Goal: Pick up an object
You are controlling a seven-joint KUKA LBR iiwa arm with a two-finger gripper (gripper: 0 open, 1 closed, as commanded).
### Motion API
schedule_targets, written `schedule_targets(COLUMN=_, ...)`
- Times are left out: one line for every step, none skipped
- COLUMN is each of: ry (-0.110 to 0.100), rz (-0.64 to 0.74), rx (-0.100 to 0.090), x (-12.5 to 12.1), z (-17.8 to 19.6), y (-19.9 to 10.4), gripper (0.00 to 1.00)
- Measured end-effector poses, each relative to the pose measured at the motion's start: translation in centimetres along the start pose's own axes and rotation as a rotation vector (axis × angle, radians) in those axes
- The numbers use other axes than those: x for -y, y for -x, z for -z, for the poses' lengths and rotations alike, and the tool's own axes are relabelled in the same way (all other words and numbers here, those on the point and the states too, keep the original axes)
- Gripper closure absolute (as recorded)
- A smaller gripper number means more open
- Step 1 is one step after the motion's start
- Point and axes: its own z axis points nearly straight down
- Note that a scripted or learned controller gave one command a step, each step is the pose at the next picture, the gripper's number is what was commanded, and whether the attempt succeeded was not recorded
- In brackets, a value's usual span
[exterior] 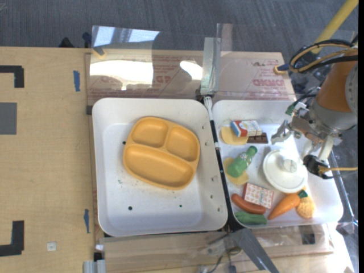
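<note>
The right bin [333, 209] holds several toy foods. A green bottle [243, 160] lies left of a round white lid-like dish [283, 170]. An orange carrot [284, 205] and a patterned card box [258, 195] sit nearer the front, with a red sausage [248, 205] over a green pod [254, 218]. A red-white-blue carton [244, 128] rests on a yellow slice [229, 135] at the back. My gripper [301, 141] hangs over the bin's right back part, just above and right of the white dish. I see nothing held in it.
The left bin [108, 209] carries a yellow divided plate [161, 152]. A clear upright panel [209, 67] stands behind the bins. The bench's cardboard surface [42, 152] lies to the left. Cables [313, 56] loop over the arm at the right.
</note>
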Motion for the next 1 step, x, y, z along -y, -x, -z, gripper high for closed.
schedule_targets(ry=0.004, rz=-0.308, rx=0.000, x=-1.98, z=-1.85, y=-6.57, gripper=0.00)
